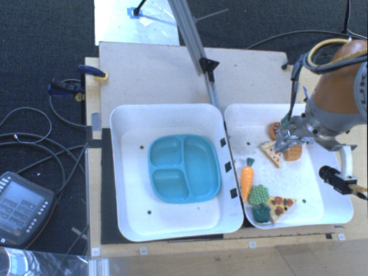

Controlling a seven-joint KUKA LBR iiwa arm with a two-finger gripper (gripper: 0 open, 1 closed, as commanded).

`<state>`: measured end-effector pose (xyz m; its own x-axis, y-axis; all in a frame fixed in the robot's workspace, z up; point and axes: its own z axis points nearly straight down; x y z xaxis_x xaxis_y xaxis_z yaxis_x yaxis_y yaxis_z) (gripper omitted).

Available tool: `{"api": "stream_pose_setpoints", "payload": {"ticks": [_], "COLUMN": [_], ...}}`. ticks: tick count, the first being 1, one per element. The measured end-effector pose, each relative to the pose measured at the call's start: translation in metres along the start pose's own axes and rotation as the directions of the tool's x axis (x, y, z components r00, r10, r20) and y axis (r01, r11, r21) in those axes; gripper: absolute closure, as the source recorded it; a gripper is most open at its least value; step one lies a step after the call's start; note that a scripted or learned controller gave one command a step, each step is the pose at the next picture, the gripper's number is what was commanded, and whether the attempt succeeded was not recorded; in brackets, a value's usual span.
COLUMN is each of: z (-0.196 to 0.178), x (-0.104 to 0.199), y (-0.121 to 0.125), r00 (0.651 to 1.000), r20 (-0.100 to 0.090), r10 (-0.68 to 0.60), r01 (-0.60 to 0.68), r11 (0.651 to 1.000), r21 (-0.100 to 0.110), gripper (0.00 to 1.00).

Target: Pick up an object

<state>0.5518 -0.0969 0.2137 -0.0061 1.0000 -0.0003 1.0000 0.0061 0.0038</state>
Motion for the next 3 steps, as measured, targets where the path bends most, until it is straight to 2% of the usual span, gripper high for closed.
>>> {"api": "stream_pose_setpoints", "payload": {"ticks": [1, 2, 3], "z": [-0.006, -0.019, -0.009], "x": [0.059, 0.116, 0.171], "y": [0.001, -0.013, -0.020], "r00": [1.000, 1.000, 1.000], "r20": [-0.003, -0.004, -0.003], "r10": [-0.006, -0.006, -0.005], "r01": [0.006, 0.006, 0.005], "r11": [1.000, 1.000, 1.000], "r21": [0.001, 0.002, 0.004], "gripper": [1.00, 1.00, 1.00]}}
